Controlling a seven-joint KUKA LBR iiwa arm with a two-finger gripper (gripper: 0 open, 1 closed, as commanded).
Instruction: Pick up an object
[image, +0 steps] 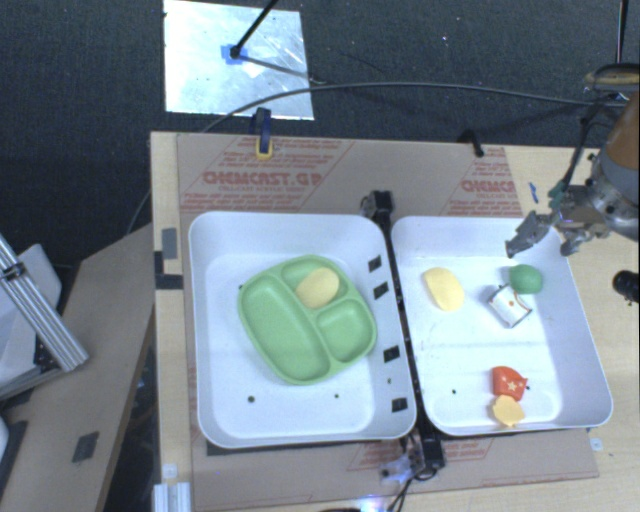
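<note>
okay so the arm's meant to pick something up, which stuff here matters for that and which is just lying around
Job: gripper; green ball, yellow lump, silver block, red piece in the right bin.
Lying about: green plate, blue clamp, foil sheet.

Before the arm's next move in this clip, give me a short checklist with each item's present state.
1. Gripper over the right bin: ok, at its upper right corner.
2. Nothing between the fingers: ok, they are spread and bare.
3. Nearest target free: ok, the green ball sits just below the gripper, apart from it.
4. Room around the ball: not ok, the small white and grey object lies right against it.
5. Other picks unblocked: ok, the yellow piece lies alone; the red piece touches an orange piece.
6. Depth of fingers above the bin floor: cannot tell.
</note>
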